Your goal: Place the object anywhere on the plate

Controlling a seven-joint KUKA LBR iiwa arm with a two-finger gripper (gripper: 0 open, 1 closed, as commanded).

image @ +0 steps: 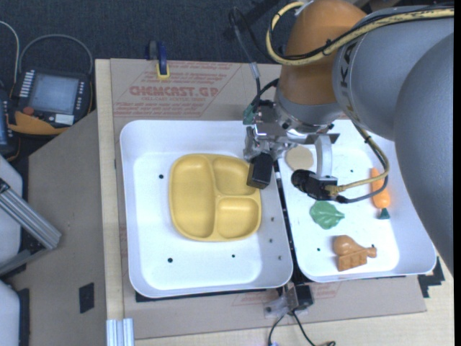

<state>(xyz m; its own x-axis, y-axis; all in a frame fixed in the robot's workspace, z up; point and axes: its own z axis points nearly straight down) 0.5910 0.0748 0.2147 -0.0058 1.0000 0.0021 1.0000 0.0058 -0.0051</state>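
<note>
The gripper (261, 166) hovers at the yellow plate (214, 195) rim; its finger state can't be told. The green object (326, 213) looks light and soft — pinch its middle.

Plate (214, 195) in left bin (140, 186); toys apparently in right bin (403, 254).

My desk (180, 85) at the upper left looks like matt brown cardboard. Both bins (144, 265) are smooth glossy white plastic, the yellow plate (209, 200) is satiny plastic, and my orange band (317, 27) shines.
</note>
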